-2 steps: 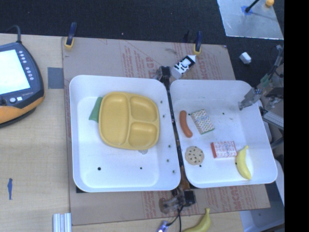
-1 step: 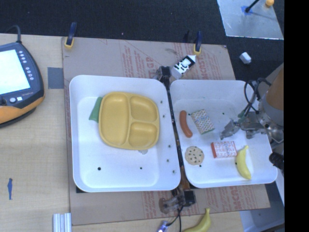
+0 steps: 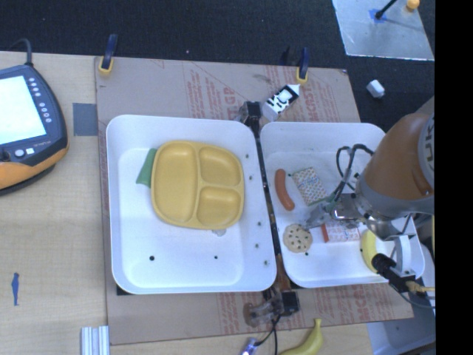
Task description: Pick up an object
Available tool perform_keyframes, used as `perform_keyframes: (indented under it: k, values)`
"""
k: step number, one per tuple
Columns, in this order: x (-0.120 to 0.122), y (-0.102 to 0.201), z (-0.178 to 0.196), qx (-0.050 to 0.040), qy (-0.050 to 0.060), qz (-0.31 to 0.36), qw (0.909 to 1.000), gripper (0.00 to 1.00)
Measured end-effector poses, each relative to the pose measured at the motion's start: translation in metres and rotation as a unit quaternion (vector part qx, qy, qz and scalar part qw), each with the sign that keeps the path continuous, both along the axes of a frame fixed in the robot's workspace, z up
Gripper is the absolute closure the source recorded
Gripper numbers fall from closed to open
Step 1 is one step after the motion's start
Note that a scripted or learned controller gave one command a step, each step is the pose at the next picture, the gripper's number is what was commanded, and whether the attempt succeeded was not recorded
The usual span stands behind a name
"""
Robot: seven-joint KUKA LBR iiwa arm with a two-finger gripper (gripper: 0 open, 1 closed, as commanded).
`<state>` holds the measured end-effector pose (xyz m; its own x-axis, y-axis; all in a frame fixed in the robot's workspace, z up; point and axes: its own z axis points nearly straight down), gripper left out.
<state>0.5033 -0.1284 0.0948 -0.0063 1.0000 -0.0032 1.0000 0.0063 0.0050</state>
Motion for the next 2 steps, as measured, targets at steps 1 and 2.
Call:
perform_keyframes:
  k: [1, 2]
  values:
    - [-0.010, 0.049, 0.097, 0.0019, 0.003, -0.001, 1.0000, 0.00]
    - [0.011, 0.011, 0.032, 0.0012, 0.005, 0.000, 1.0000, 0.00]
